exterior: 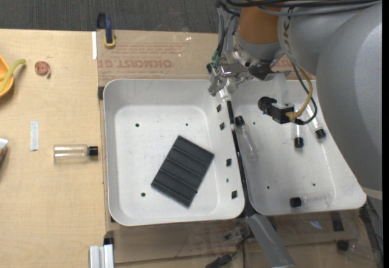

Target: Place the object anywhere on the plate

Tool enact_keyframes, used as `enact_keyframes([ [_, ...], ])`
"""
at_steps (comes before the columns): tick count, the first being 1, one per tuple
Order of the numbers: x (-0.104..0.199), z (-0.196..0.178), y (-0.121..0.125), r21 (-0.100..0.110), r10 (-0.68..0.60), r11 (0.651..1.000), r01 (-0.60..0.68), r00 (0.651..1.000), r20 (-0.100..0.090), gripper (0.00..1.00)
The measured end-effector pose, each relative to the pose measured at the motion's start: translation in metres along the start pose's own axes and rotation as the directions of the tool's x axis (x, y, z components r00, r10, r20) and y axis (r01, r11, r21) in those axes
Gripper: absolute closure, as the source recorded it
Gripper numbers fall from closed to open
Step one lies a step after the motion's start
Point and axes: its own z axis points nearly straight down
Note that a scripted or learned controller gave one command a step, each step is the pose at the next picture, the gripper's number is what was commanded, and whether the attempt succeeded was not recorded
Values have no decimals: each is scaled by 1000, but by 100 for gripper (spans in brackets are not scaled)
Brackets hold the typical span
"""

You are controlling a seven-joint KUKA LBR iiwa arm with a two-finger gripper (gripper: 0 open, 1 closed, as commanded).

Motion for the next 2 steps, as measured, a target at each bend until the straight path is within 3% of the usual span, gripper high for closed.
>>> enact_keyframes([
  [1,-19,-229,4,0,-59,998,59,998,0,100],
  [2,59,-131,-73,3,1,1000,-1,1000,0,100],
])
